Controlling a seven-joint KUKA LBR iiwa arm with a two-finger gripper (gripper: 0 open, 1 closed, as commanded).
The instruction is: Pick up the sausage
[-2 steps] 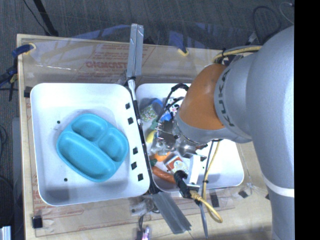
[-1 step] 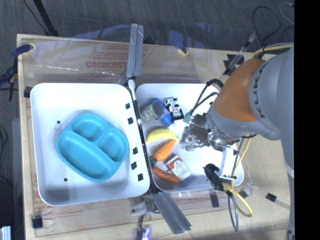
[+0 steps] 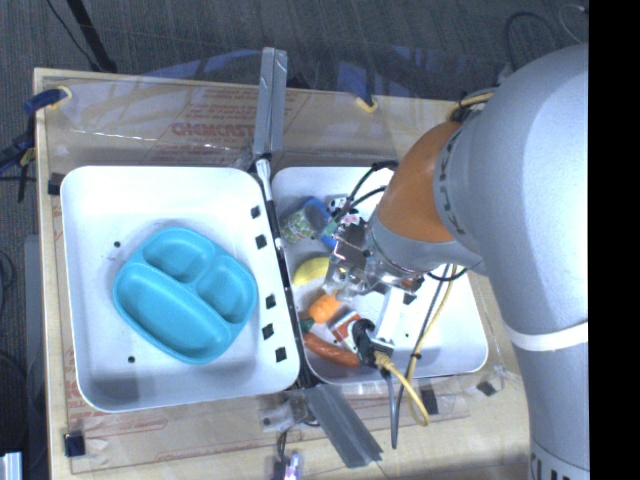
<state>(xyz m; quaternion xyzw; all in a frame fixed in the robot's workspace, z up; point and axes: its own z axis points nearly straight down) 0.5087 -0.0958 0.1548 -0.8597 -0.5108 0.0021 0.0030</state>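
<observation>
Looming largest, the grey arm (image 3: 530, 248) reaches into the right bin (image 3: 455, 343); its gripper (image 3: 345, 278) hangs low over a clutter of small items; whether it is open or closed, I cannot tell; the sausage (image 3: 330, 349) lies at the bin's near edge, ungrasped; the pick seems not yet made; a blue divided plate (image 3: 183, 293) sits in the left bin (image 3: 100, 203).

Two bins sit side by side on the counter (image 3: 100, 103). The left bin (image 3: 90, 208) holds a divided tray (image 3: 185, 293) near its middle. The right bin (image 3: 460, 343) holds a cluster of things along its left side — the sausage (image 3: 328, 348) nearest the front wall, a round fruit (image 3: 311, 271) behind it. The tool (image 3: 350, 268) sits over this cluster, the arm (image 3: 520, 198) entering from the right.
</observation>
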